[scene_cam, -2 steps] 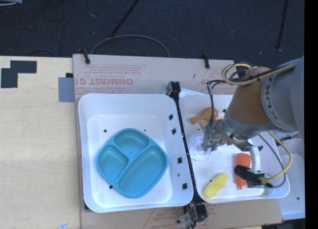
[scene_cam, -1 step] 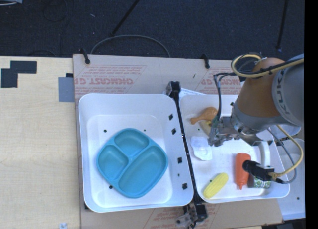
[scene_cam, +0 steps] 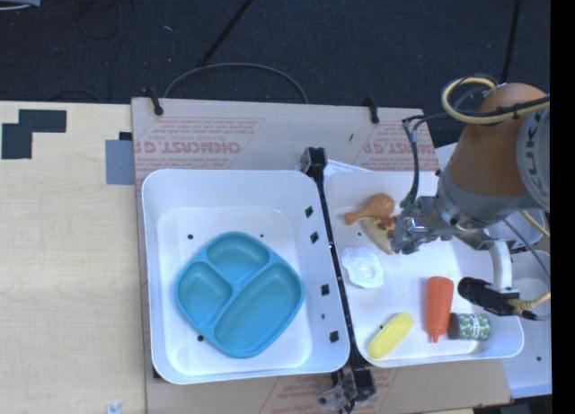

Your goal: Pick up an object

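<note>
a pale wooden bench (scene_cam: 63, 268) under a dark carpeted floor carries a cardboard sheet (scene_cam: 234, 138) with two shallow white bins side by side. the left bin (scene_cam: 166, 197) holds a blue divided plate (scene_cam: 238, 294), lying flat near its middle. in the right bin (scene_cam: 508, 345), a toy chicken drumstick (scene_cam: 370, 209) lies near the far edge, a small white piece (scene_cam: 363, 268) sits near the left wall, a yellow corn cob (scene_cam: 390, 335) lies by the near edge, an orange carrot (scene_cam: 438, 306) rests upright-lengthwise toward the near right, and a small green can (scene_cam: 470, 326) sits just beside the carrot in the near right corner. the grey and orange arm reaches in from the right; its gripper (scene_cam: 404, 234) hangs low just beside the drumstick, and whether the claw is spread or pressed together cannot be told.
</note>
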